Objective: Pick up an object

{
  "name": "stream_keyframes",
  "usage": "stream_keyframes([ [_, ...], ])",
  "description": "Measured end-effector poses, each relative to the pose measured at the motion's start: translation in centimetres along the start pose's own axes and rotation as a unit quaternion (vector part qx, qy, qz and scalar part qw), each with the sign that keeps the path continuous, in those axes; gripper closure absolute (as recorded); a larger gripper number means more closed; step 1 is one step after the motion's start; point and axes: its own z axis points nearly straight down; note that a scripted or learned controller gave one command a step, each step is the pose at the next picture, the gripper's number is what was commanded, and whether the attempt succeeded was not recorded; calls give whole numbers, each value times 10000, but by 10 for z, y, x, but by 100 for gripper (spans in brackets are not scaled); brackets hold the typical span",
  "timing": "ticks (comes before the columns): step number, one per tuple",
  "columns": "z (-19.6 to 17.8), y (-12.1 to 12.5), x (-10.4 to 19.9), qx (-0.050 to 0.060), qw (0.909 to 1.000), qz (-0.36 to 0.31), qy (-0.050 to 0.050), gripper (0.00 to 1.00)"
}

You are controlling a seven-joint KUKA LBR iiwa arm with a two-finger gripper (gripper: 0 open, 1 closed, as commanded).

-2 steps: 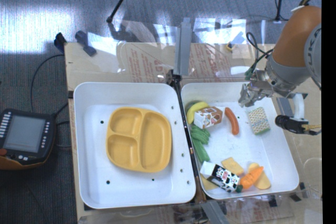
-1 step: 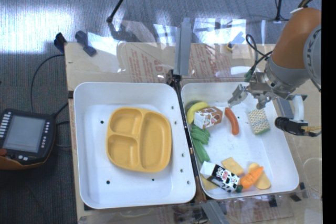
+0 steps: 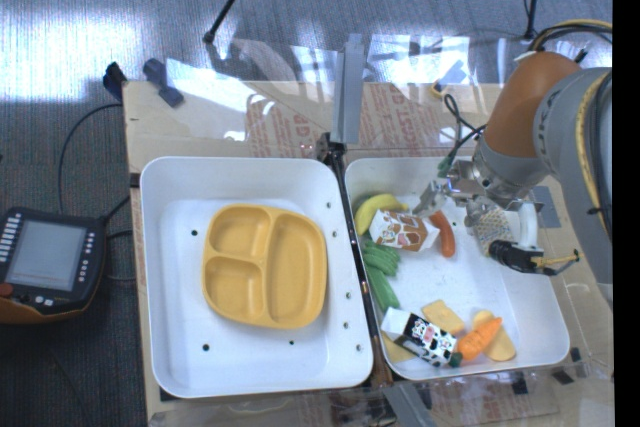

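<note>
overhead view of the surface (image 3: 200, 130) with 2 shallow white bins side by side. the left bin (image 3: 170, 205) carries a yellow divided tray (image 3: 265, 265) with 3 compartments. the right bin (image 3: 535, 310) carries the candidate objects: a banana (image 3: 372, 207) near its upper left corner, a small brown-and-white carton (image 3: 398, 230) just beside the banana, an orange sausage-like piece (image 3: 443, 233) just right of the carton, green pods (image 3: 381, 265) along the left wall, a black-and-white cow-print carton (image 3: 422, 335), a pale wedge of cheese (image 3: 442, 316) and an orange carrot-like piece (image 3: 480, 335) near the front wall. the grey arm (image 3: 560, 135) reaches in from the right, and its hand (image 3: 462, 197) sits low over the upper part of the right bin, just above and beside the orange sausage-like piece and the small carton. the hand's grip state cannot be told at this size, and no object is seen between its fingers. as judged from the layout, the pick is not yet done: every object lies in the right bin, and the approach appears to be near its end, with closing on an object and lifting left to do.
</note>
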Motion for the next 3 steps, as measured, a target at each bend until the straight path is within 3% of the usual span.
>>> stream_keyframes([
  [1, -17, 4, 1, -60, 10000, -30, -6, 100],
  [2, -68, -49, 12, -64, 9934, 1149, 12, 100],
  [3, -121, -23, 72, -99, 9964, 840, 20, 100],
])
